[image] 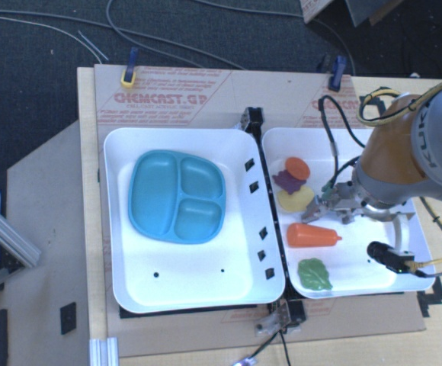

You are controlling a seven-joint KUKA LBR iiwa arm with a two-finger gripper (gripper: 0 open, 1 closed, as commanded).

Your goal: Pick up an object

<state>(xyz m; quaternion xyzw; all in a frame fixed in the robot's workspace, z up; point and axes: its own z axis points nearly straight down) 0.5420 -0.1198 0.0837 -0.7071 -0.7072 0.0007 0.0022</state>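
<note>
The right bin holds several toy foods. An orange round piece lies at the back, with a purple piece and a yellow piece just in front of it. Nearer the front are an orange carrot-like piece and a green piece. My gripper hangs low over the right bin, just right of the yellow piece and above the carrot-like piece's right end. Nothing shows held in it.
The left bin holds a blue divided plate in its back half. A black divider with clips runs between the bins. The grey arm with its orange band covers the right bin's right side.
</note>
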